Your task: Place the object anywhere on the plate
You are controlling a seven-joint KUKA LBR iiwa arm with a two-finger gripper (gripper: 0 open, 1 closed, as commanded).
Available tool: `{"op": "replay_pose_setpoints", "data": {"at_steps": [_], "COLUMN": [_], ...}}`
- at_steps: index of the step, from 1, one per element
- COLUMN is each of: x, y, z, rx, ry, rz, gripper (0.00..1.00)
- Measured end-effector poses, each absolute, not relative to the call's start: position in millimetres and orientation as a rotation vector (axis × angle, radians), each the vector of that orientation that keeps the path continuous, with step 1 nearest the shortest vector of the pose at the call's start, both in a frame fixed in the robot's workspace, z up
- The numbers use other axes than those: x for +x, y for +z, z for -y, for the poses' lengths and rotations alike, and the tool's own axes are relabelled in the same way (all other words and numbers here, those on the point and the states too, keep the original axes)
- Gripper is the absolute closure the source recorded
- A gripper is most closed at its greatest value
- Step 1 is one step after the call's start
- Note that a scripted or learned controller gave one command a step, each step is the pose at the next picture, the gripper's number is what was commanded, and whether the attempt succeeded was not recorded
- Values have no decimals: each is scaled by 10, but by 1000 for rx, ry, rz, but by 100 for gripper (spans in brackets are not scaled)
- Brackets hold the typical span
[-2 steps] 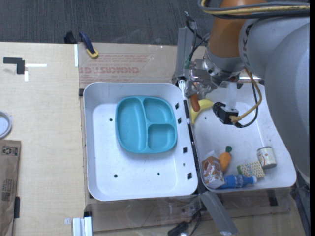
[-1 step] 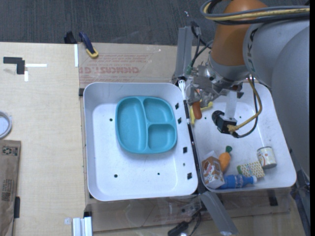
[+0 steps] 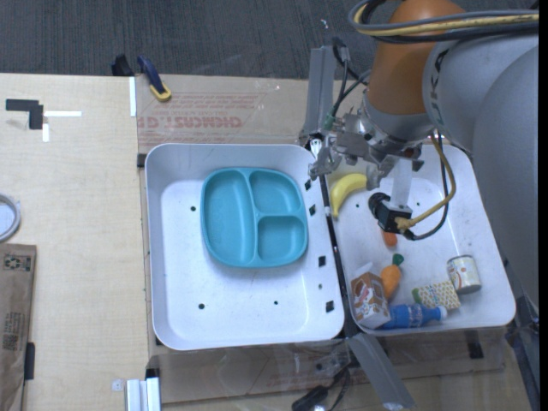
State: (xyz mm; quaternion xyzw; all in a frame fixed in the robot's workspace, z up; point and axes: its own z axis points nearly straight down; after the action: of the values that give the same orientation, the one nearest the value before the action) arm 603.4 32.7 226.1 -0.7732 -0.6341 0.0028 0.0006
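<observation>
Hovering over the back of the right bin [image 3: 479, 306], the gripper [image 3: 370, 163] sits just above and against the banana [image 3: 344, 191], which lies near the shared wall between the two bins; whether the jaws are released or clenched cannot be told from this slanted view, since the wrist hardware and cables cover them, and nothing shows the banana between them. The banana looks like the object meant for the plate [image 3: 254, 217], because the arm has gone to that spot rather than to the clutter at the front of the same bin. The plate, a blue divided dish, lies flat in the middle of the left bin [image 3: 171, 306], on the other side of the wall from the banana and a little nearer the front; set there alone, it gives an open landing place with three compartments, any of which would satisfy the task. Farther from the plate, along the front of the right bin, lie a toy carrot [image 3: 390, 278], a snack packet [image 3: 368, 300], a blue bottle [image 3: 409, 317], a small can [image 3: 463, 273] and a patterned sponge-like block [image 3: 437, 294], crowded together and well apart from the banana, so they should not hinder a lift. Judging by this, the pick is not yet secured and the transfer across the wall remains to be done.
</observation>
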Motion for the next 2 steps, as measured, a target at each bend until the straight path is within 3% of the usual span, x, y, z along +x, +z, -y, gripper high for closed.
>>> {"op": "replay_pose_setpoints", "data": {"at_steps": [1,2], "x": [5866,5874], "y": [3529,3587], "z": [85,75], "rx": [-2521,-2515], "ry": [7,18], "rz": [1876,1882], "gripper": [0,100]}}
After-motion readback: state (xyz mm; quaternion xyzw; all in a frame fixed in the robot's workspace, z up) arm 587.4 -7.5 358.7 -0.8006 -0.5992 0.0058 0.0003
